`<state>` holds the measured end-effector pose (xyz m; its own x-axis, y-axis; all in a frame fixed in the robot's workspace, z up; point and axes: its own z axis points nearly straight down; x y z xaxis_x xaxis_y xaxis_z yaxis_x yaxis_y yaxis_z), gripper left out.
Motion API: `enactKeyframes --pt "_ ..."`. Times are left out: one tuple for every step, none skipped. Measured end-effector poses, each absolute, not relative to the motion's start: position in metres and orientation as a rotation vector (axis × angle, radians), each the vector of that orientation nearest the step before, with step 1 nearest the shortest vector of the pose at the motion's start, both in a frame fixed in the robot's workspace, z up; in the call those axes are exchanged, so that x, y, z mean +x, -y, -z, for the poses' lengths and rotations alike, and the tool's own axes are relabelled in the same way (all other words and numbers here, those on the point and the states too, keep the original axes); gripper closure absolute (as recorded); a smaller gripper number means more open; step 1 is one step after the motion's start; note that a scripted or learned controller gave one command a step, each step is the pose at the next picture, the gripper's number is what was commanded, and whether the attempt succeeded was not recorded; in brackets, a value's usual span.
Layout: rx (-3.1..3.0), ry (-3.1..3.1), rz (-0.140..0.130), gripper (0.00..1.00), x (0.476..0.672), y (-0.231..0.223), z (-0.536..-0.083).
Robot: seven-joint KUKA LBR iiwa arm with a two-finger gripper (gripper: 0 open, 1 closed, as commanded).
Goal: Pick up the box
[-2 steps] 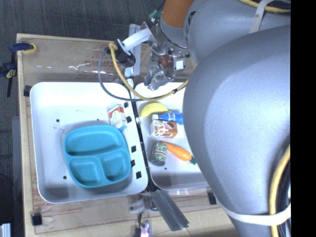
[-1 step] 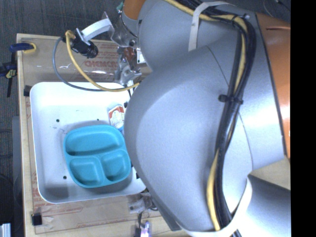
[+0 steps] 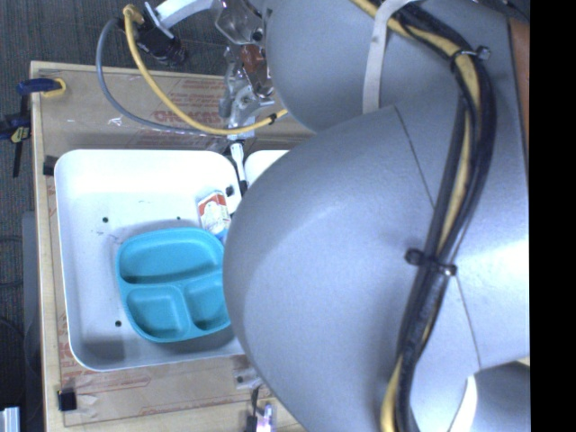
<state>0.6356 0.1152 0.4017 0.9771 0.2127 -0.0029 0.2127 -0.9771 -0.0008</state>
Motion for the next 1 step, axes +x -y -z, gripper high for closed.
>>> enactKeyframes --pt "-3.123 0.342 -0.009 1.0 0.6355 -0.1152 -0.4119"
